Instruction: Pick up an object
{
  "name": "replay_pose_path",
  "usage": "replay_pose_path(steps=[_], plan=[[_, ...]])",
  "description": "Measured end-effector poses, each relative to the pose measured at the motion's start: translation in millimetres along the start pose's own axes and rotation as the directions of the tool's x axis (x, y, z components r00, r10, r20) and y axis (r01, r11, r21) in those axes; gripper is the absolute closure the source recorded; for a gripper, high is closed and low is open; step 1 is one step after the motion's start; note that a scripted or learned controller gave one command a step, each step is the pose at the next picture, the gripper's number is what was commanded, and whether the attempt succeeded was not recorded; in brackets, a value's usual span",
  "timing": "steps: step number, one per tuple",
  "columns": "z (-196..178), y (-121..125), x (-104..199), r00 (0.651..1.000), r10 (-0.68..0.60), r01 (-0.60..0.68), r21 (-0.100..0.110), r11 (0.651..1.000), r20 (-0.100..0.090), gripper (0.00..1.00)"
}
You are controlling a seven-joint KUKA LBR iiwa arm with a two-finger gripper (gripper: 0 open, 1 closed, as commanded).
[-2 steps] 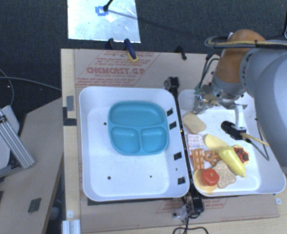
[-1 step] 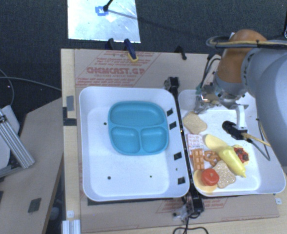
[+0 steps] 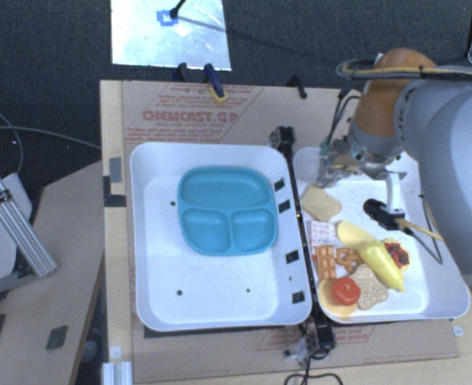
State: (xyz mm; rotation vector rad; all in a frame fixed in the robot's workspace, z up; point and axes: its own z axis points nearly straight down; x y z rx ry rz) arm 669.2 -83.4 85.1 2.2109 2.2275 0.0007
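Robot lab; white bins (image 3: 152, 215) on cardboard-covered bench (image 3: 196, 115); aluminium framing (image 3: 11, 223)

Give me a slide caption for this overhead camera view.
KUKA arm's gripper over right bin of toy food; blue divided plate in left bin.

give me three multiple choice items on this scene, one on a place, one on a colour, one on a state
1. Where does the divided plate lie?
A. in the left bin
B. in the right bin
C. on the cardboard outside both bins

2. What colour is the divided plate?
A. red
B. blue
C. yellow

3. How does the toy tomato stand to the claw?
A. gripped in the claw
B. lying in the right bin, apart from the claw
C. resting on the divided plate

Answers:
1 A, the plate sits in the middle of the left bin.
2 B, it is light blue against the white bin.
3 B, the tomato lies at the near end of the right bin, while the claw is at the far end.
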Motion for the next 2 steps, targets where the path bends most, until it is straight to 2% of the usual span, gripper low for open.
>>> replay_pose_path(steps=[2], plan=[[0.0,0.0,-0.5,1.0,0.001,-0.001,0.0,1.0,0.0,1.0]])
